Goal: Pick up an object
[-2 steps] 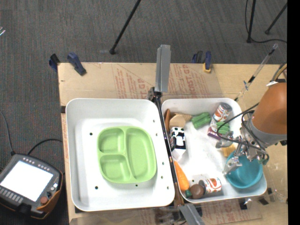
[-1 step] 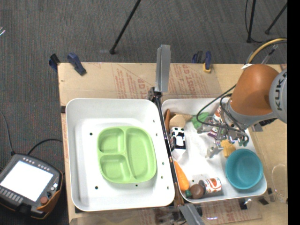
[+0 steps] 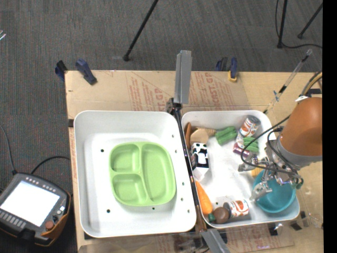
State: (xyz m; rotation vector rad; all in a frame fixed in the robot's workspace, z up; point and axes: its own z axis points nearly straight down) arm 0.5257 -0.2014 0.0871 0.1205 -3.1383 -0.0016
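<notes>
Hovering over the right bin [image 3: 226,117], my end effector [image 3: 267,182] sits at the teal bowl's [image 3: 276,200] near rim; finger state: cannot tell. A can [image 3: 239,208] and brown ball [image 3: 221,214] lie left of the bowl, beside a carrot [image 3: 204,198]. Further back: green toy [image 3: 226,135], second can [image 3: 249,126]. The left bin [image 3: 89,141] holds a green tray [image 3: 142,173].

Left white bin [image 3: 87,141], holding a green three-compartment tray [image 3: 142,173]. Cardboard-covered bench [image 3: 131,88], with blue clamps [image 3: 84,71] along its far edge. Handheld control pendant [image 3: 31,207] with lit screen, lower left on grey carpet [image 3: 79,25]. Tripod legs [image 3: 142,28] beyond the bench.
</notes>
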